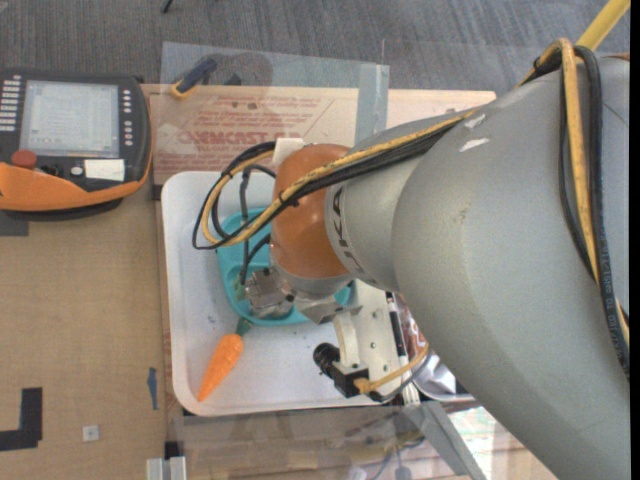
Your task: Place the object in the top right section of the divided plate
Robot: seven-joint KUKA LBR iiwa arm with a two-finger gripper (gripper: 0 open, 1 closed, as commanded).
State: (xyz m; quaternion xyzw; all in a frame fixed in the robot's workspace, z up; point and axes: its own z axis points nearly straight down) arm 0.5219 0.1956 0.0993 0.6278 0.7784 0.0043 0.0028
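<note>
The arm (480, 268) covers most of the teal divided plate (232, 258), so its sections are hard to make out, and the jaws lie under the wrist; I cannot tell their state. The carrot (221, 365) lies in the white bin (185, 268) near its front left corner, just below the plate, pointing toward that corner. Bare bin floor lies beside it.
</note>
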